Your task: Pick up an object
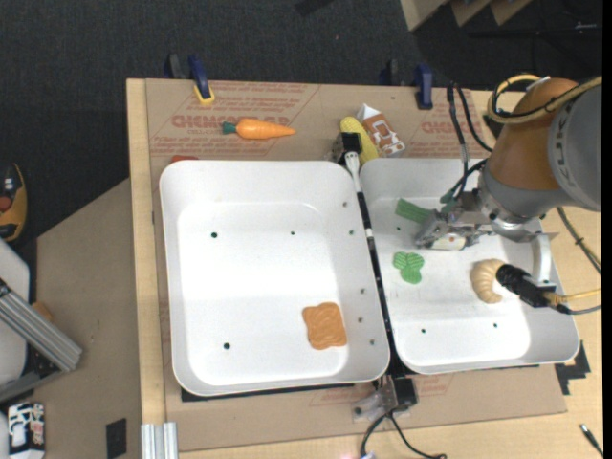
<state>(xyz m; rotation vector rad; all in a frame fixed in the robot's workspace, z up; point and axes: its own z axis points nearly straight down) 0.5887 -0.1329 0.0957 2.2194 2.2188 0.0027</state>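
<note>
Over the right bin [545,342], the claw [448,237] hangs; grip unclear, near green pieces [411,267]

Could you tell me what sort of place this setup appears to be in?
Probably a robotics lab set up for grasping trials. A grey and orange arm reaches over two white bins clamped to a board, with toy food such as a carrot and a croissant scattered about, and loose cables around.
</note>
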